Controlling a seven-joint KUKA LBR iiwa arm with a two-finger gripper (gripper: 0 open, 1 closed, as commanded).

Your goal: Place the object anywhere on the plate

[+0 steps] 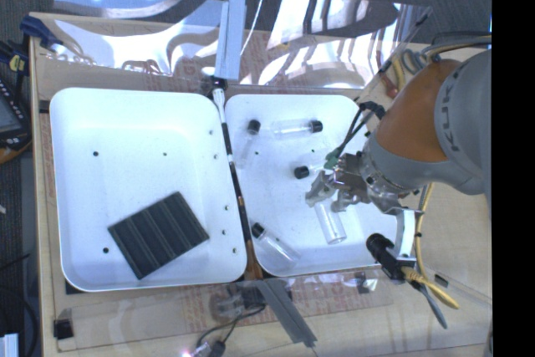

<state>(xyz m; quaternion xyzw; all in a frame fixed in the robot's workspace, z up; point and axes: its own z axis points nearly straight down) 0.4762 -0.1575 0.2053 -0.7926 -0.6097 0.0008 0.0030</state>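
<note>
A dark grey ribbed plate [159, 234] lies flat in the front part of the left bin [75, 121]. My gripper [332, 190] is low over the right bin [276, 109], near its right side. Just below it lies a clear vial [332, 224], its upper end right at the gripper's tip. I cannot make out whether the vial is touched or held. A second clear vial with black caps [295, 128] rests near the far wall. A third vial [272, 243] sits by the front left corner of that bin.
A small black cap [301, 172] lies left of the gripper, and another black piece [253, 127] sits near the divider between the bins. Reflective foil [167, 21] stands behind both bins. Cables and a black handle [386, 255] hang at the right bin's front right.
</note>
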